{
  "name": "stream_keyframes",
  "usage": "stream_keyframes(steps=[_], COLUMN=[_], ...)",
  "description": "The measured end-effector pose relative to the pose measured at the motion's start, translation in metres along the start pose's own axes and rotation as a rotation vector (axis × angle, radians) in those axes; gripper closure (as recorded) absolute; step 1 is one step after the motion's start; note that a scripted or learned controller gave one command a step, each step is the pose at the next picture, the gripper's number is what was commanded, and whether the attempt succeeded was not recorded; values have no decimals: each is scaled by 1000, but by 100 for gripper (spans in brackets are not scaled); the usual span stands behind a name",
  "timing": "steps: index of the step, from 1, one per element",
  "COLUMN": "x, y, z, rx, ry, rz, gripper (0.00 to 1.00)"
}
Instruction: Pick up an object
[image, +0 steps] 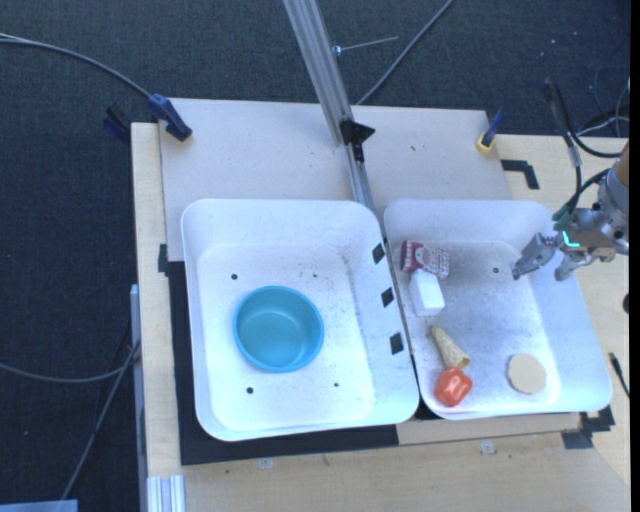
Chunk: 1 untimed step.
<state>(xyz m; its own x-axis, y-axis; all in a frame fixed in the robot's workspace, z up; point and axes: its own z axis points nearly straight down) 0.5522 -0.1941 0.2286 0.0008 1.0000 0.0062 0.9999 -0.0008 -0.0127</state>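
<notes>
Fingers (527, 262) are seen spread apart at the upper right of the right bin (598, 372), two grey prongs pointing left and slightly down with nothing between them. They belong to the gripper (545, 258), which is carried in from the right of the camera view on the grey arm (612, 215), and they hang above bare bin floor.

No particular object is named by the task, so any of the pieces in the right bin can be taken. A red-and-white carton (424, 259) lies against the bin's left wall, with a small white block (429, 293) touching its lower edge. Below these a tan cone (450, 346) is laid at a slant, and a red pepper-like piece (453, 386) sits just beside its lower end. A round tan disc (527, 374) rests alone near the bin's lower right corner, well apart from the others. A blue bowl (279, 328) stands by itself in the left bin (205, 215), on the same worktop (250, 150).

For a clean pick, the disc is judged the best target (it is nearest the fingers and has free floor all round). The fingers should be centred over it before descent, kept wide until they straddle it, and brought low, since a flat piece is easily skated over. The crowded pieces on the left risk being nudged together.
</notes>
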Motion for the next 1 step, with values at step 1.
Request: stream_keyframes(steps=[1], x=[0], y=[1], z=[-3], rx=[-7], ry=[-1], rz=[0], gripper=[0])
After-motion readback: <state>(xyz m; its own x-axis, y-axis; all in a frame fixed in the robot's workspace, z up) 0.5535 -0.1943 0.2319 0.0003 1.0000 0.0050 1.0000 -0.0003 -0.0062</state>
